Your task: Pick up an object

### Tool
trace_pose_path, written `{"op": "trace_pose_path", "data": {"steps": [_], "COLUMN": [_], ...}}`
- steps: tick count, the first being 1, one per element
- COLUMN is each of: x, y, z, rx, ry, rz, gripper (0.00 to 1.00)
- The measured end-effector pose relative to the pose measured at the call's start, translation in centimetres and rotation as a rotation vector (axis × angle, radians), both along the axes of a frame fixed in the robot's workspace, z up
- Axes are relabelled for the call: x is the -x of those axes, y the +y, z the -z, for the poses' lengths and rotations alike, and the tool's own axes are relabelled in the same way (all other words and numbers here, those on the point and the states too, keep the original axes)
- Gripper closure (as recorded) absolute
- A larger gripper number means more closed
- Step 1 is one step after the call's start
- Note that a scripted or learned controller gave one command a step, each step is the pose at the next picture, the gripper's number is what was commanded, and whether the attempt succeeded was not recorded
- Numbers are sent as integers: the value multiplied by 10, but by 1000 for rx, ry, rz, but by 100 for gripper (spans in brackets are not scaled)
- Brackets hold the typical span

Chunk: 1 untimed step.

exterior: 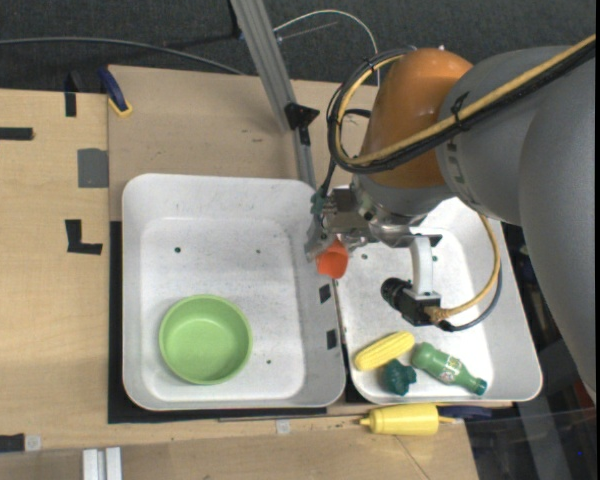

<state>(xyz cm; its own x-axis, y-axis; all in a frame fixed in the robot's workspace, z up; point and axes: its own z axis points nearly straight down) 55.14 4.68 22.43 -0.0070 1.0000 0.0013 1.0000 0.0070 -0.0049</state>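
Note:
My gripper (330, 248) hangs over the ridge between the two white bins, under the orange band of the arm. A small orange-red object (332, 261) sits between its fingertips, lifted above the bin edge. The fingers are shut on it. The arm's bulk hides the upper part of the right bin (500, 368).
A green bowl (205, 340) lies in the left bin (180, 208) near its front. At the front of the right bin lie a yellow corn cob (383, 350), a green bottle (447, 365) and a small dark green piece (398, 376). A yellow object (405, 420) rests on the bench outside.

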Motion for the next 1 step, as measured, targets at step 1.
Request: {"op": "trace_pose_path", "data": {"steps": [1], "x": [23], "y": [50], "z": [-4], "rx": [0], "ry": [0], "rz": [0], "gripper": [100]}}
